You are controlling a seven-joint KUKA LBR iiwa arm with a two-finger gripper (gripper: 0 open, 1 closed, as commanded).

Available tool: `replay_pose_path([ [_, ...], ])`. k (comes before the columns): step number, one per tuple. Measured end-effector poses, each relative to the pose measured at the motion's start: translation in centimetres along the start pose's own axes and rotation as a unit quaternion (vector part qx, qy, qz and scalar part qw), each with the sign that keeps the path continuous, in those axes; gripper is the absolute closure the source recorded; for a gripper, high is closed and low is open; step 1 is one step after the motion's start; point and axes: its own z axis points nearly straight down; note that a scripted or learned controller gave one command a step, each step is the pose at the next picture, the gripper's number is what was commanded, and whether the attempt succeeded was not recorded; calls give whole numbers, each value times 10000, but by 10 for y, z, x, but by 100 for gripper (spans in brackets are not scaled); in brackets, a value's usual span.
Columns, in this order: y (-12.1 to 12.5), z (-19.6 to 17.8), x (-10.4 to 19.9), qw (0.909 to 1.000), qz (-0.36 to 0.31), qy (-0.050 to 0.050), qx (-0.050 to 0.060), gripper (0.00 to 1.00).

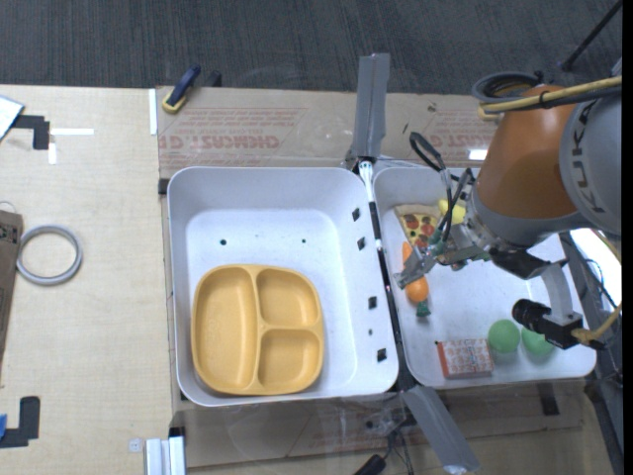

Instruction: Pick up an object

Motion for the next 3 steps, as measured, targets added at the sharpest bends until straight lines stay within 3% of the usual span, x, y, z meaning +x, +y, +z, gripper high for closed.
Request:
replay_pose_path([
  [2,0,0,0,10000,0,0,0,0],
  [3,-20,-96,85,9995,313,-8,-7,0],
])
